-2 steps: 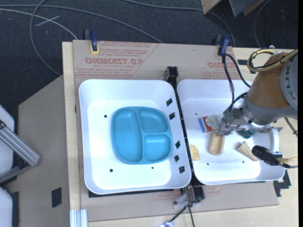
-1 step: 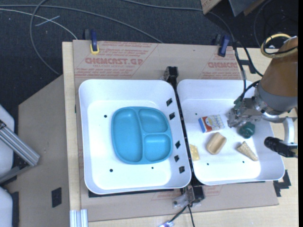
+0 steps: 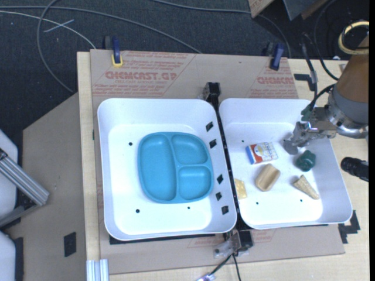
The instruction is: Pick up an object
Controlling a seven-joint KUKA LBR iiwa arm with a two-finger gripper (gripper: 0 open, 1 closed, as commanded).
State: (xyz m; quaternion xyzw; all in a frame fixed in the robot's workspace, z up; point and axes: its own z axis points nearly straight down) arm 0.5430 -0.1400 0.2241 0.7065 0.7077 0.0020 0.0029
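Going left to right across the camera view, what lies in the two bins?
Blue divided plate → small yellow piece → red-and-white packet → tan block → dark green object beside the tool.

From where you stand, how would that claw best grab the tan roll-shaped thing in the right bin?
Probably from straight above, closing across the short width of the tan roll at its middle. It lies flat and slanted, with bare bin floor along both long sides, so the fingers have room there. The red and white packet sits just beyond its upper end, so gripping lengthwise looks more cramped.
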